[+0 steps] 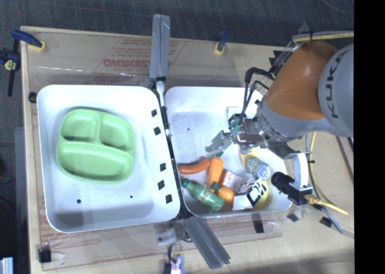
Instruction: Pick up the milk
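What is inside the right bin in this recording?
The right bin holds a pile near its front: two carrots, a green bottle, a banana and small packages. The arm covers its right part, so items there cannot be seen.

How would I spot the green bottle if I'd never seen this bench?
Look in the right white bin, at the pile of things along its near edge. The green bottle lies on its side at the pile's left end, just below the orange carrots; it is the pile's one green thing.
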`<state>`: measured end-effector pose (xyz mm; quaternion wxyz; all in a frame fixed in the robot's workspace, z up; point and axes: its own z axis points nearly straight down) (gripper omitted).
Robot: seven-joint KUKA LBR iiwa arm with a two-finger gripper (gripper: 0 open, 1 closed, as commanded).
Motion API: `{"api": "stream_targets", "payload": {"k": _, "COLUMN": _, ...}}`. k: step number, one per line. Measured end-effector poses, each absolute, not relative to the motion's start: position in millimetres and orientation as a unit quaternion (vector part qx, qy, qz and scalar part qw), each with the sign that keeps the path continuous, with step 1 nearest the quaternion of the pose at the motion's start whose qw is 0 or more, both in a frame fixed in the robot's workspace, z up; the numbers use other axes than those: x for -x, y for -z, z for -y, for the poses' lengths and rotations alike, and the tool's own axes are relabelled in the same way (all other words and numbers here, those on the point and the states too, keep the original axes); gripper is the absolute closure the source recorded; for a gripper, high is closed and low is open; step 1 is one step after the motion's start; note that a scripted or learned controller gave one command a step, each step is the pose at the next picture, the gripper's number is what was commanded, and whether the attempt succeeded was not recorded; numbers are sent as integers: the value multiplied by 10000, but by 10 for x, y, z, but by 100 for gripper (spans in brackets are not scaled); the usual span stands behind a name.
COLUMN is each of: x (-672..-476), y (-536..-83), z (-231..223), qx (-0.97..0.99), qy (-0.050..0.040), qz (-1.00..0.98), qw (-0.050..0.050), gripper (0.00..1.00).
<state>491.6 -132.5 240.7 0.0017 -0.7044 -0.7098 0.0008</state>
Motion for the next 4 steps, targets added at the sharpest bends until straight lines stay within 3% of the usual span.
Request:
{"api": "stream_targets", "payload": {"k": 1, "x": -5815, "y": -2469, "z": 2037, "qx": 6999, "qy": -10, "qz": 7143, "qw": 10, "gripper": 0}}
{"api": "stream_targets", "payload": {"k": 2, "x": -5940, "y": -1272, "z": 2090, "qx": 6453, "qy": -10, "qz": 7639, "qw": 19, "gripper": 0}}
{"api": "stream_targets", "payload": {"k": 3, "x": -5892, "y": -916, "z": 1716, "qx": 6612, "qy": -12, "qz": 7502, "qw": 15, "gripper": 0}}
{"api": "stream_targets", "payload": {"k": 4, "x": -6082, "y": -2462, "z": 2098, "qx": 6987, "qy": -1, "qz": 7154, "qw": -1, "gripper": 0}}
